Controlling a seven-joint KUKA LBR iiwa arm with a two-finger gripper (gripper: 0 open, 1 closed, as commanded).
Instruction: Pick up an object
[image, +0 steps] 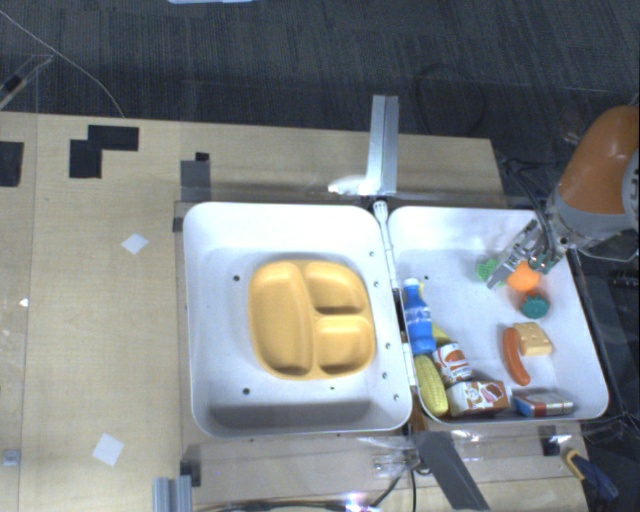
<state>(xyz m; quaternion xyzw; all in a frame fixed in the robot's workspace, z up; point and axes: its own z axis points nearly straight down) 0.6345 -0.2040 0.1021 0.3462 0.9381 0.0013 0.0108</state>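
**Spotter:** Where's the target?

**Me:** I'd go for the orange piece (524, 279), upper right of the right bin (455, 225), just above a teal one (536, 305). The gripper (516, 263) sits right at it, a green bit (487, 268) beside its tip.

**Spotter:** Holding it?

**Me:** I cannot tell from here. I'd centre over the orange piece, clear of the green bit, then lift straight. The arm reaches in from the right, wrist angled down-left.

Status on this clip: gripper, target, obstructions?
Gripper low in right white bin. Round orange toy directly beneath, green piece beside. Nothing visibly lifted.
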